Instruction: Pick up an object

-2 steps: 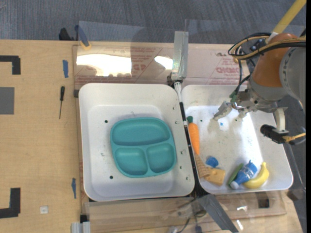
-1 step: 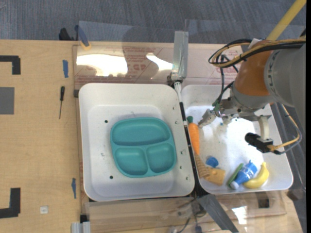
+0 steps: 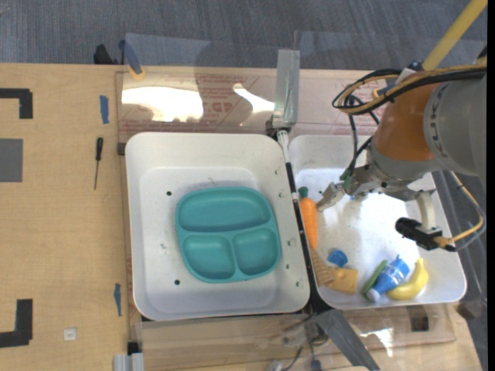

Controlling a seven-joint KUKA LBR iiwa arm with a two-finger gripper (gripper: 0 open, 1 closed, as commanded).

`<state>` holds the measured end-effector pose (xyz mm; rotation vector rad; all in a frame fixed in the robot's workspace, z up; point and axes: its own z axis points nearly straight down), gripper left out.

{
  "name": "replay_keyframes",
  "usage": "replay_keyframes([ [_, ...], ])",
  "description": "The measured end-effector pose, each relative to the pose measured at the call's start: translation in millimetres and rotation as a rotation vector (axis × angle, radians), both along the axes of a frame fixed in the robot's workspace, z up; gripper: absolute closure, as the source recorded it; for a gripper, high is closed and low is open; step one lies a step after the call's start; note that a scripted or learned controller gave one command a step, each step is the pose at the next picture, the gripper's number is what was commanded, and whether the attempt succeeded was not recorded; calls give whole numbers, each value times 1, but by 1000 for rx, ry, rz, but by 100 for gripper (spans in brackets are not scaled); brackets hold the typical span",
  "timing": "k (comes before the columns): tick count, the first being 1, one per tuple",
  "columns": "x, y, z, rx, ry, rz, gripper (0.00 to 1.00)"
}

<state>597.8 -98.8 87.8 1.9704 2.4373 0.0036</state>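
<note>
In the right bin (image 3: 452,296) several toy foods lie along the left and front walls. An orange carrot (image 3: 308,219) with a green top rests against the left wall. A waffle cone (image 3: 325,270) and a small blue piece (image 3: 337,258) lie below it. A blue bottle with a green cap (image 3: 386,277) and a yellow banana (image 3: 413,281) sit at the front. My gripper (image 3: 335,193) hangs over the bin's upper left part, just right of the carrot's top, with nothing visibly held.
The left bin (image 3: 147,168) holds a teal divided plate (image 3: 227,233). A metal post (image 3: 287,91) stands behind the wall between the bins. Cables (image 3: 371,91) loop above the arm's orange band (image 3: 404,130). A black part (image 3: 418,233) with a cable juts over the right bin.
</note>
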Motion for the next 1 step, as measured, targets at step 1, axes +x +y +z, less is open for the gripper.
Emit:
replay_keyframes([
  [1,23,-57,-1,0,3,-23,0],
])
